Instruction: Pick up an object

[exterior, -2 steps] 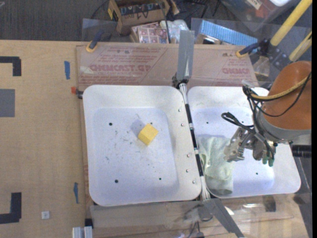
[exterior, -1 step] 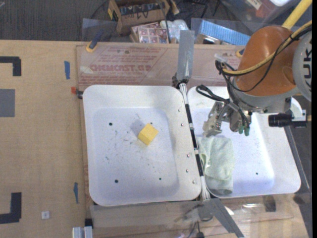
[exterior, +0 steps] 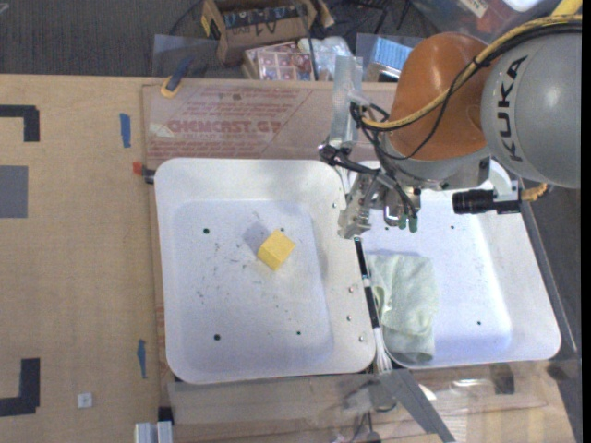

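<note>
Camera view: the end effector [exterior: 369, 218] hangs over the seam between the two white bins, near their far edge; whether its fingers are apart or together cannot be told. A yellow block [exterior: 275, 249] lies in the left bin [exterior: 185, 340]. A pale green cloth [exterior: 406, 303] lies crumpled in the right bin [exterior: 499, 312], against its left wall.

bench: tan wood [exterior: 74, 275] | blue tape marks [exterior: 125, 129] | floor: dark grey [exterior: 83, 12] | cardboard box [exterior: 257, 17]
</note>
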### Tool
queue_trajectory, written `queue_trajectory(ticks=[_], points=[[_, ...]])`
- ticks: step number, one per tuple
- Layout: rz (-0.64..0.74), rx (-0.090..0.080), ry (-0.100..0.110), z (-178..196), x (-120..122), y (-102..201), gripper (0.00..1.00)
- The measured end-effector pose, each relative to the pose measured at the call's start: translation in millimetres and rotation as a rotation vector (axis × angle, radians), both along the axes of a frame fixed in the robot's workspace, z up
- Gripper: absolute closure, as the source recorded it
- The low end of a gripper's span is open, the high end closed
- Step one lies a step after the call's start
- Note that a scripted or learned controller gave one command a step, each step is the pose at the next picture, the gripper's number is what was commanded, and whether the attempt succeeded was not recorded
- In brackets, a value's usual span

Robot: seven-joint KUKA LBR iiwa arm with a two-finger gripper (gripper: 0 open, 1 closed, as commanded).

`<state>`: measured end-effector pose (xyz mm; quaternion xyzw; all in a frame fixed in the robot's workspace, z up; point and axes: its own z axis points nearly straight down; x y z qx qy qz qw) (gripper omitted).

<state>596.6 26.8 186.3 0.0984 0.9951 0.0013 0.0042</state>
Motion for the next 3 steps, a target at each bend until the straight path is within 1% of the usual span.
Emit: queue_trajectory(ticks=[1,2,3], points=[[-0.204,0.002,0.000,1,55,49,1.00],[-0.046,0.002,-0.001,18,51,137,1.00],[0.585,-0.002,0.001,21,28,169,1.00]])
